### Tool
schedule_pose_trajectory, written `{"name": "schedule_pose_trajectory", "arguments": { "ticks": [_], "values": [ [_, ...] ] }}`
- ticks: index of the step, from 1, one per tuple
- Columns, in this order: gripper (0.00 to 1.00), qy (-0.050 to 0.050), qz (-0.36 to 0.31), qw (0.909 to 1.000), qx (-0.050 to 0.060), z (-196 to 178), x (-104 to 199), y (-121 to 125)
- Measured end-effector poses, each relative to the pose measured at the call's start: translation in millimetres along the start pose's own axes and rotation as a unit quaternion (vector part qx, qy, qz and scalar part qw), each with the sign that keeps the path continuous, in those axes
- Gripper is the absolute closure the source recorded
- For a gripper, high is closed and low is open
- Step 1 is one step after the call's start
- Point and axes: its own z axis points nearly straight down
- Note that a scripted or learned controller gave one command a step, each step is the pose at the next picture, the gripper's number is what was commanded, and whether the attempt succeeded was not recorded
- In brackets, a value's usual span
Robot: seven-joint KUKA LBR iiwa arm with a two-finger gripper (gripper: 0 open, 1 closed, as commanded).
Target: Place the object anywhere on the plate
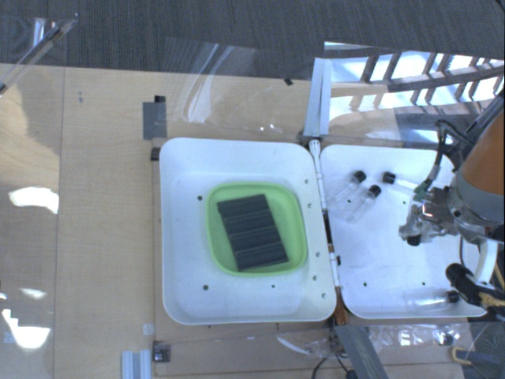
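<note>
Object: taken to be one of the small clear vials with black caps [359,178] that are seen lying in the right bin [379,290]; three lie near the bin's far side, close together, and another vial [438,298] lies at the near edge.
Plate: a green plate [293,212] is set in the middle of the left bin [181,290], well apart from the vials.
Block on plate: a dark ribbed block [252,232] is laid across most of the plate, so only a green margin is left bare.
Gripper: the gripper [412,234] is seen low over the right bin, beside the far vials but apart from them; whether it is apart or together cannot be told, and nothing is seen clamped in it.
Stage, judged: no vial has been picked yet.
Risk, grasp: a clear, round vial is likely to be nudged and rolled away, or pinched off-centre and dropped.
Risk, crowding: two vials lying close together could both be disturbed by one descent.
Risk, transfer: the ridge between the bins could be clipped if the vial is carried low.
Risk, placement: a vial released on the ribbed block could roll off the plate.
</note>
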Motion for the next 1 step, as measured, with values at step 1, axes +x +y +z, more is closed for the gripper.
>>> {"name": "schedule_pose_trajectory", "arguments": {
  "ticks": [1],
  "values": [
    [1.00,0.000,-0.059,0.9982,0.001,9.5,86.6,-5.1]
  ]
}}
